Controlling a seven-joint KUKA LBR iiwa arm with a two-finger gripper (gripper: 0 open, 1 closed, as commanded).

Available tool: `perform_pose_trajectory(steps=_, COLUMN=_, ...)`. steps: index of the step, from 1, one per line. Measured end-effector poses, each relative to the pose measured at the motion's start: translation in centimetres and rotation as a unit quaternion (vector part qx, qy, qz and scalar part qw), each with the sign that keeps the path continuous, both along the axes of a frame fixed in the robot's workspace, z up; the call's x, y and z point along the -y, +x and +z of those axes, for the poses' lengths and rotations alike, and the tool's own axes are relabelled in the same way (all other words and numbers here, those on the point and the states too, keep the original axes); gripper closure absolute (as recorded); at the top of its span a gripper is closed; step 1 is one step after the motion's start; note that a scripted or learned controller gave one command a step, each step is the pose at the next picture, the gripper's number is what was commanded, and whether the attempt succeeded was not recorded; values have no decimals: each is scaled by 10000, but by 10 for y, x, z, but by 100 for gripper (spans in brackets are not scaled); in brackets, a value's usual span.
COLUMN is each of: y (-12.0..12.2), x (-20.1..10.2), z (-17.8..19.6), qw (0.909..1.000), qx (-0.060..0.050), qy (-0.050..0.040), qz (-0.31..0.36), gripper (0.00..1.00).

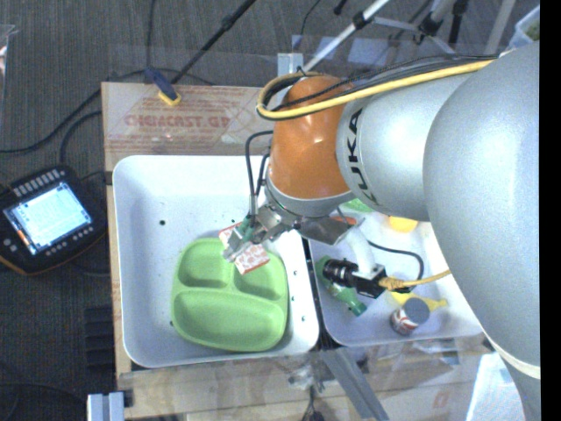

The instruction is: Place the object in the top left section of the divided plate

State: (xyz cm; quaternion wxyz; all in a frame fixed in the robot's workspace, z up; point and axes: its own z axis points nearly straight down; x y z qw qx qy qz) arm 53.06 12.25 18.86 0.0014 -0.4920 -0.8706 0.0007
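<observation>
A green divided plate [230, 310] lies in the left bin [149, 235], with two small sections at the back and one large section in front. A small red-and-white packet [248, 254] sits directly under my gripper [252, 233], over the plate's back rim where the two small sections meet, slightly towards the right one. Whether the packet rests on the plate or hangs from the gripper cannot be told. The arm's orange band and grey wrist hide the space behind the gripper.
The right bin [456, 323] holds a yellow item [401, 224], a green item [352, 303], a small red-and-silver can [404, 322] and a grey disc [417, 308]. A wall between the bins runs just right of the plate. A pendant lies on the floor at left.
</observation>
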Motion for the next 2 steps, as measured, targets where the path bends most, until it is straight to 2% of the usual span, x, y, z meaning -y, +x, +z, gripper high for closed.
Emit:
perform_pose_trajectory(steps=1, y=6, x=-52, z=-25, qw=9630, qx=1, qy=13, qz=2695, gripper=100)
perform_pose_trajectory(steps=2, y=6, x=-52, z=-25, qw=9630, qx=3, qy=14, qz=2696, gripper=0)
